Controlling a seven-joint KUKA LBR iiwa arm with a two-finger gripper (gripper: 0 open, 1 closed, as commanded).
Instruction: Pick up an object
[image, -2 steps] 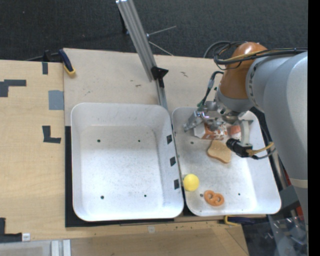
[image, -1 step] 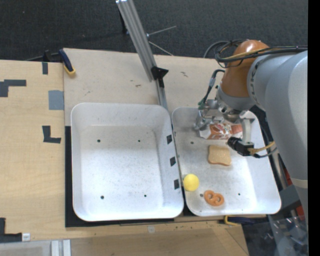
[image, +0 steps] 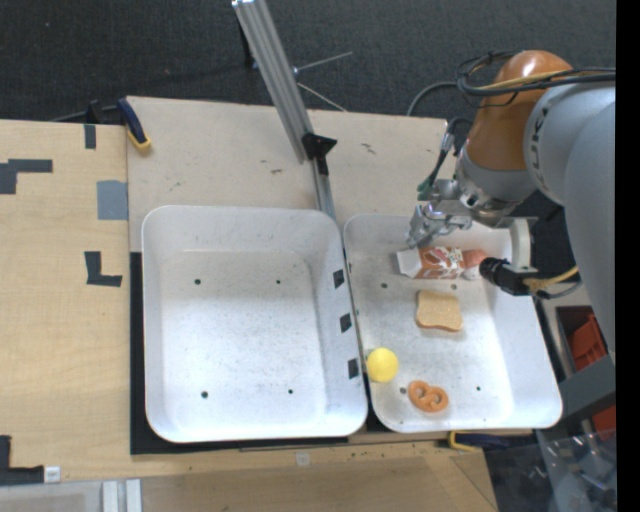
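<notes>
Camera view, from the near edge: a pretzel (image: 428, 397) lies at the front of the right bin (image: 520, 385), and a yellow ball (image: 382, 365) sits just left of it against the wall shared with the left bin (image: 240, 320). Farther back, a slice of bread (image: 439, 311) lies flat near the middle of the right bin. Beyond it, a packet with red contents (image: 440, 263) rests toward the bin's far side. The gripper (image: 428, 226) hangs directly over the packet's left end, close to it or touching; whether it is released or clenched cannot be told. The grey arm (image: 560, 130) reaches in from the right.
</notes>
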